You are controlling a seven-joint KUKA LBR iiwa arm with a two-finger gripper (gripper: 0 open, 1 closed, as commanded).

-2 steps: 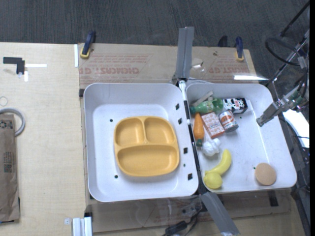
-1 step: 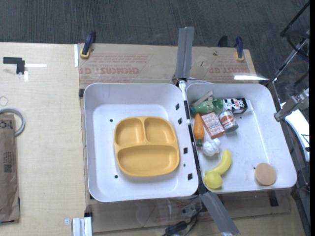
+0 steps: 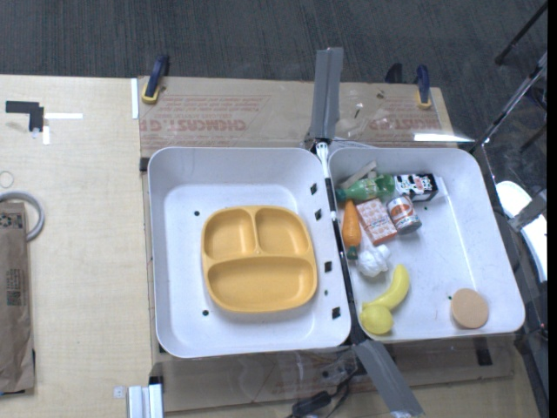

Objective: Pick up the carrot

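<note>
The carrot (image 3: 351,225) is a small orange piece with a green end, lying upright along the left wall of the right bin (image 3: 487,233). A red and white carton (image 3: 377,222) lies just to its right, a white crumpled item (image 3: 372,260) just below it, and a green bottle (image 3: 366,186) above it.
The left bin (image 3: 174,259) holds a yellow divided plate (image 3: 258,259). The right bin also holds a small can (image 3: 404,213), a black and white box (image 3: 415,185), a banana (image 3: 393,289), a lemon (image 3: 377,320) and a tan disc (image 3: 470,308). Brown cardboard (image 3: 235,116) lies behind the bins.
</note>
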